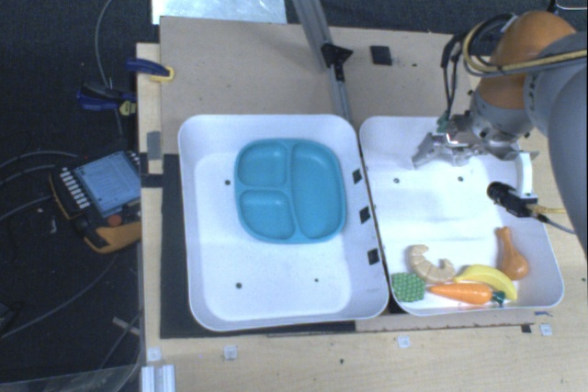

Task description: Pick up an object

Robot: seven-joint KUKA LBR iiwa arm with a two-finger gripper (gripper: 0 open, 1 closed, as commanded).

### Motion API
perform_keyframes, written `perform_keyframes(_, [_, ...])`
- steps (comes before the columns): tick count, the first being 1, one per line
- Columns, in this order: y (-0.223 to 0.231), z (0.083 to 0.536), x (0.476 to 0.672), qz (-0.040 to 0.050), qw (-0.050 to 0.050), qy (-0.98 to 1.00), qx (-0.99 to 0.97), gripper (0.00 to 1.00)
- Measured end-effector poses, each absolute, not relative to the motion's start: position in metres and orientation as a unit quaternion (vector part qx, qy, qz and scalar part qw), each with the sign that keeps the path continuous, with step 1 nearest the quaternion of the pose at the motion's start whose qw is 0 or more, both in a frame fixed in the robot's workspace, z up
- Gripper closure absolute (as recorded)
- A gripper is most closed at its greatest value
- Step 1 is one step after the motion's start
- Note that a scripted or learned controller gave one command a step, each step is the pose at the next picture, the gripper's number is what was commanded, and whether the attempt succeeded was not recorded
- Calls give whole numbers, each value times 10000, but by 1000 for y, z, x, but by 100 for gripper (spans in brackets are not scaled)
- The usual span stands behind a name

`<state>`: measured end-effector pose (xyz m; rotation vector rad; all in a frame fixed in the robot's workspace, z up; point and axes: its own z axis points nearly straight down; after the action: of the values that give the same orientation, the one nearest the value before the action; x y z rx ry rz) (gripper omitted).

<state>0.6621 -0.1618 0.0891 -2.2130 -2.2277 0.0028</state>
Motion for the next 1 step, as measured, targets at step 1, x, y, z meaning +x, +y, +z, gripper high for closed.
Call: perform_keyframes(1, [-162, 104, 665, -12, -29, -7106, -7036, 100])
